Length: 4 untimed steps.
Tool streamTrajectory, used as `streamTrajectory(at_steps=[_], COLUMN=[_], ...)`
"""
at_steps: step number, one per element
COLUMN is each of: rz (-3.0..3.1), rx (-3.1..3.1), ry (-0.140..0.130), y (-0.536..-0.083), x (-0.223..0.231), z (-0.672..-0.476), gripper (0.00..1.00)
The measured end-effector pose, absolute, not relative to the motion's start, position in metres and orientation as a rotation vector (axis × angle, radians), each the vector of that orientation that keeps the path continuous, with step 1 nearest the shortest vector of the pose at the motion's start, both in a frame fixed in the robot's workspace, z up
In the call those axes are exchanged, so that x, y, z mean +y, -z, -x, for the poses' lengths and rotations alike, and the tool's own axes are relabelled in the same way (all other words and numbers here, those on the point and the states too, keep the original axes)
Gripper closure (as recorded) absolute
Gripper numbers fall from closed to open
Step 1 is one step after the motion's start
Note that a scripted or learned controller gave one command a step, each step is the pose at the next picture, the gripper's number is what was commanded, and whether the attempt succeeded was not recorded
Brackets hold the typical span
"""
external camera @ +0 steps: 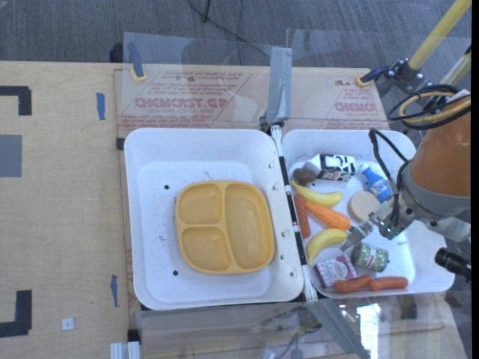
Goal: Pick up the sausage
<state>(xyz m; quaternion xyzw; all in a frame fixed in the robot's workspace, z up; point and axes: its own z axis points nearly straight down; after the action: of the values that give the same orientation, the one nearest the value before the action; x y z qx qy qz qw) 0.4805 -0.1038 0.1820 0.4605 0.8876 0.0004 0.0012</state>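
So the gripper (364, 234) is down in the right bin (426, 271), fingers spread a little with nothing between them as far as I can see. The tips sit right over the near banana (323, 241), at its right end, and just left of the little green-labelled jar (370, 258). Can't tell if they actually touch the banana.

The sausage (351, 283) is lying along the near edge of that bin, reddish, just beyond the rim. There's a second reddish piece (388, 282) right beside it on the right, looks much the same. A pink packet (331, 269) sits touching the sausage's left end, and the jar is just beyond it, so it's pretty boxed in.

Further back: a carrot (327, 215), another banana (318, 196), a round tan disc (362, 205), a blue thing (376, 183), a black-and-white carton (336, 166) and a brown lump (304, 175).

Left bin (150, 163) has a yellow divided plate (224, 226) in the middle.
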Motion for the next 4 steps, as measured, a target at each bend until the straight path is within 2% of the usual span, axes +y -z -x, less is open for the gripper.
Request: streamTrajectory(at_steps=[1, 2, 3, 4], rz=[-1.297, -1.610, -1.826, -2.145], rx=[2.844, 2.695, 2.555, 2.295], ry=[-0.009, -0.001, 0.000, 0.002], y=[-0.099, -0.184, -0.184, -0.148], x=[-0.101, -0.042, 0.052, 0.117], z=[-0.484, -0.480, -0.479, -0.488], gripper=[0.00, 0.00, 0.00, 0.00])
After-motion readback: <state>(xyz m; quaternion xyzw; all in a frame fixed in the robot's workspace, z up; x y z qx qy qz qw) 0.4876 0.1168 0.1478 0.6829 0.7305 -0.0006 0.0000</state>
